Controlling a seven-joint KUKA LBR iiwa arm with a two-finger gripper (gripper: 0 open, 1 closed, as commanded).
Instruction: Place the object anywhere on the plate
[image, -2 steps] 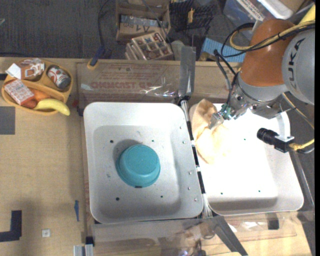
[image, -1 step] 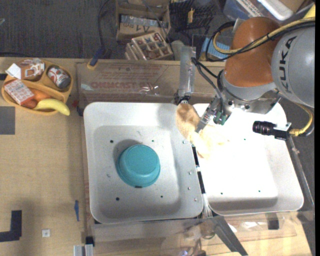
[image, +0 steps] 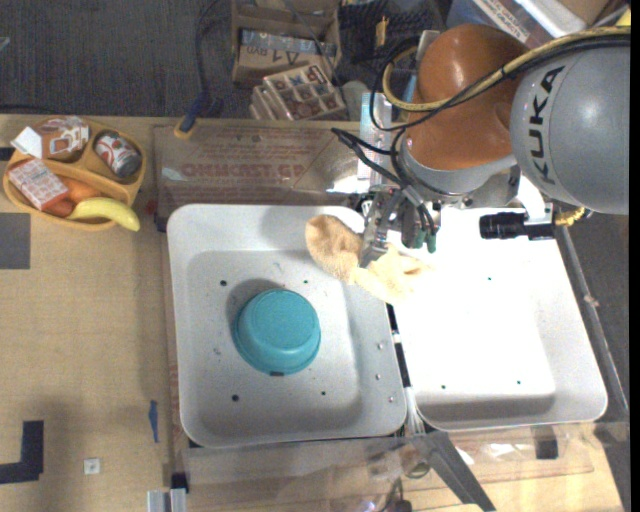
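From my remote feed, nearest first:
- Tabletop (image: 80, 350): bare wood L of the bins
- L bin (image: 200, 250): white, shallow; teal plate (image: 278, 331) sits upside-down-looking, round, in its middle
- R bin (image: 500, 330): white, just beside L bin, rims touching along the centre seam
- Object (image: 345, 255): soft tan/cream cloth-like item, draped over the seam btw the two bins at their far end; one lobe over L bin, paler lobe over R bin. Well apart from plate, not on it
- End effector (image: 385, 238): right at the object, fingers pinching its top edge, so I read it as closed on the object
- Arm: grey, orange band, enters from R
- Far L: tray (image: 20, 185) w/ banana (image: 105, 211), snack packs
- Far centre: cardboard boxes (image: 285, 70)
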